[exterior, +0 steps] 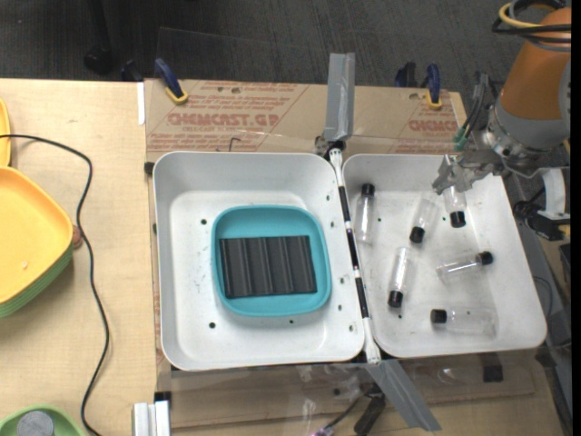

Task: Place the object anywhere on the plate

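The grey arm [536, 71], its orange band uppermost, reaches in from the 2 o'clock corner and angles down over the far rim of the right bin [508, 325]. Its end effector [451, 178] hangs at about 1 o'clock within that bin, just above a vial [454, 209]; whether it is wide, narrow or holding anything cannot be told, as the tip blurs into the clear tube below it.

Six clear vials with black caps lie scattered in the right bin. One [365, 211] rests along the 9 o'clock wall, cap toward 12 o'clock. One [422, 221] lies tilted near the centre, cap toward 7 o'clock, beside the vial under the end effector. One [398, 280] lies below the centre, cap toward 6 o'clock. One [465, 264] lies at 3 o'clock, cap toward the right. One [463, 318] lies at 5 o'clock, cap toward the left.

The left bin [177, 243] holds one teal plate [270, 222], rounded and square, with a dark ribbed inset. The plate sits centred in its bin, well apart from all six vials.

On the wooden desk [100, 334] at 9 o'clock, one stack of yellow and green dishes [27, 243] lies beside one black cable [91, 271].
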Action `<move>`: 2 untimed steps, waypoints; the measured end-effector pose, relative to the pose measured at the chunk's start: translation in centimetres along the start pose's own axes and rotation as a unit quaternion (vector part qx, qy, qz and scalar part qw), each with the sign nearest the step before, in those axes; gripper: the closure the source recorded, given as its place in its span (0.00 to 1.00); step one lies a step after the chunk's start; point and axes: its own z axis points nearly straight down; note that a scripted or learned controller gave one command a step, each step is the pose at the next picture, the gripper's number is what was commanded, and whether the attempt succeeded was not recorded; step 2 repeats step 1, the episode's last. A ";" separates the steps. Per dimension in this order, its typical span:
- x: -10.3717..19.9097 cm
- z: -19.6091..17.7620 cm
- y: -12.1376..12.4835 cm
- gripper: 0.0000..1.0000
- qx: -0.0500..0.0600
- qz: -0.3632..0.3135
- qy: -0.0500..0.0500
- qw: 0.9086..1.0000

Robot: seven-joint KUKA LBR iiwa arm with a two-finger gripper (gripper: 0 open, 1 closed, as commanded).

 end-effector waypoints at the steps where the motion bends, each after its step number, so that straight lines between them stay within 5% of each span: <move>1: 0.0 0.0 0.0 0.00 0.000 0.000 0.000 1.000; 2: 0.0 0.0 0.0 0.00 0.000 0.000 0.000 1.000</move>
